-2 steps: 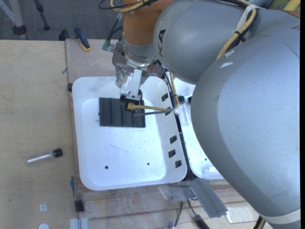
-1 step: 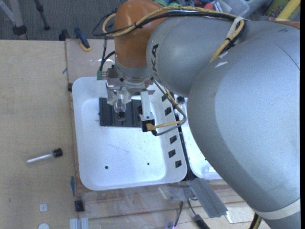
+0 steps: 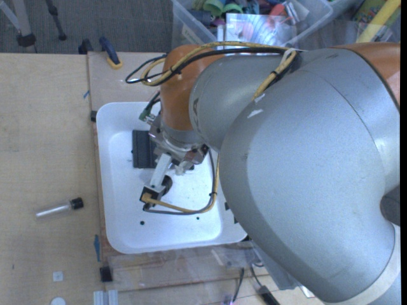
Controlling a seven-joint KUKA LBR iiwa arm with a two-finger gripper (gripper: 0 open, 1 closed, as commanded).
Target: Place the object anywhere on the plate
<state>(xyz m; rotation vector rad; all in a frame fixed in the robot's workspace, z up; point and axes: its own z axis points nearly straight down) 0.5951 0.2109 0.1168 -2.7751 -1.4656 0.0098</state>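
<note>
The grey arm with its orange band reaches over the left white bin and covers the whole right side of the view. Its gripper points down into the bin's middle, under the wrist. A dark flat rectangular object lies on the bin floor just left of the gripper, its right edge tucked under the wrist. Whether the gripper touches it cannot be made out.
A small clear tube with a black cap lies on the wooden bench left of the bin. A clear tub of colourful toys stands at the back. A blue clamp sits near the bin's far left corner.
</note>
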